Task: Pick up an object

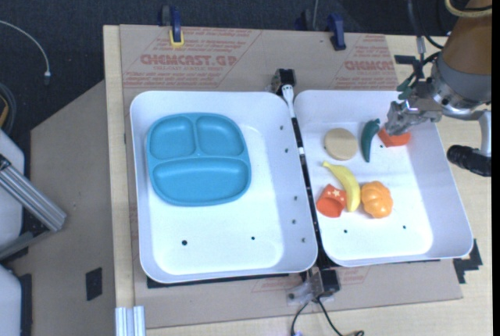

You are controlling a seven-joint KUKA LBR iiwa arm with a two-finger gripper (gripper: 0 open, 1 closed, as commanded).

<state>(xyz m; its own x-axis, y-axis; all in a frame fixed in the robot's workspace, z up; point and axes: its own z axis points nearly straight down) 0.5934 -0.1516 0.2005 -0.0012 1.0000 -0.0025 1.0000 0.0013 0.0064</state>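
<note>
worktop (117, 170) is cardboard, printed red lettering at the far edge. right bin (422, 237) nearest: glossy orange pepper (376, 199), curved yellow banana (344, 182), red strawberry (331, 201). farther in: flat tan cookie (341, 143), slim green chili (368, 139). left bin (211, 248) has smooth blue divided plate (200, 158). claw (401, 121) sits low over small orange-red piece (394, 138) at far right; can't tell its opening.

Hand (401, 123) low over orange-red piece (395, 138), right bin (437, 194); blue plate (199, 159) in left bin (226, 248)
</note>
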